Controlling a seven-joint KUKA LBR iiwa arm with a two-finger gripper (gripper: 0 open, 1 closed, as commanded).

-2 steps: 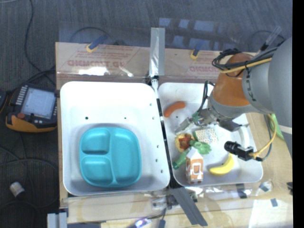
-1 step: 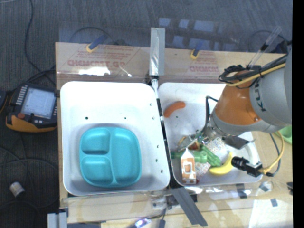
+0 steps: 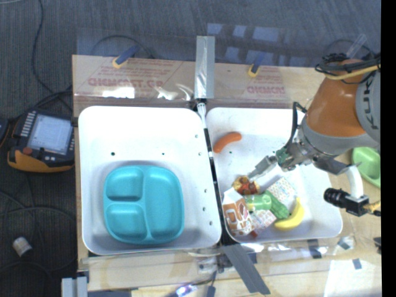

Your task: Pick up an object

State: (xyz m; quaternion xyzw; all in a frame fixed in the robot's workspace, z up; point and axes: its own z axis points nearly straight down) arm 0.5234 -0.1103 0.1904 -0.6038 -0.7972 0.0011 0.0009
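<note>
Reaching in from the right, the arm (image 3: 334, 113) carries its end effector (image 3: 258, 167) low over the right bin (image 3: 322, 228), the tip pointing left and slightly toward the near edge. We cannot tell how the end effector stands, since its tip is small and blurred against the white floor.

The likeliest target, we judge, is the pile (image 3: 260, 206) of small items in the near-left part of that bin. It lies just beside the tip, on its near side. At the pile's far edge a small red-and-yellow item (image 3: 244, 183) sits almost touching the tip. A green item (image 3: 269, 203) lies in the middle, a printed packet (image 3: 238, 216) at the near left, and a banana (image 3: 291, 216) at the near right. The banana's long axis runs from near-left to far-right, curving along the pile's edge.

A sausage (image 3: 226, 140) lies apart, to the far left of the tip, its long axis running roughly left to right with a slight tilt.

The left bin (image 3: 99, 129) holds a blue tray (image 3: 143, 203), well apart from the end effector.

We judge the coming move to be a short descent toward the near side.
</note>
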